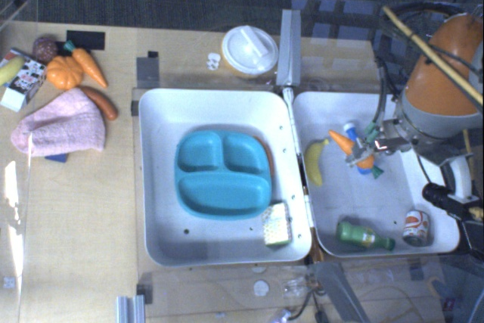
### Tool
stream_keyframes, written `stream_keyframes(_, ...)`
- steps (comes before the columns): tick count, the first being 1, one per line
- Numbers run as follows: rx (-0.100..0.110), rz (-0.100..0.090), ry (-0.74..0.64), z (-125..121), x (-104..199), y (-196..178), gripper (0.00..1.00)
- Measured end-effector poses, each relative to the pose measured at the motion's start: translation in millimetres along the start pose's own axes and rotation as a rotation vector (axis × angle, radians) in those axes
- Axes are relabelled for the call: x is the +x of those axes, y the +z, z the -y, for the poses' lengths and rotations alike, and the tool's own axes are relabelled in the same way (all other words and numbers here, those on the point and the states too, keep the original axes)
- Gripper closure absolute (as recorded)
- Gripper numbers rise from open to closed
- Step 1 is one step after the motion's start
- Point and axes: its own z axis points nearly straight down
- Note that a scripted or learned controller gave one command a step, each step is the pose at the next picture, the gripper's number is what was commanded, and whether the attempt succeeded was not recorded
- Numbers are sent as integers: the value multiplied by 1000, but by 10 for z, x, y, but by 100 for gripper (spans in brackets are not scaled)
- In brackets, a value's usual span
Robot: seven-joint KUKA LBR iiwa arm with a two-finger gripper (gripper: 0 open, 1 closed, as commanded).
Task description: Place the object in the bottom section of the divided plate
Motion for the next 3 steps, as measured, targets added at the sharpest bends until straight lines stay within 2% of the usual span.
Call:
stream_keyframes(1,3,-1,-30,-195,788,391,100)
stream_keyframes(2,3,0,-29,-195,784,389,0)
stream_keyframes(3,1,-1,-34,-209,791,287,100)
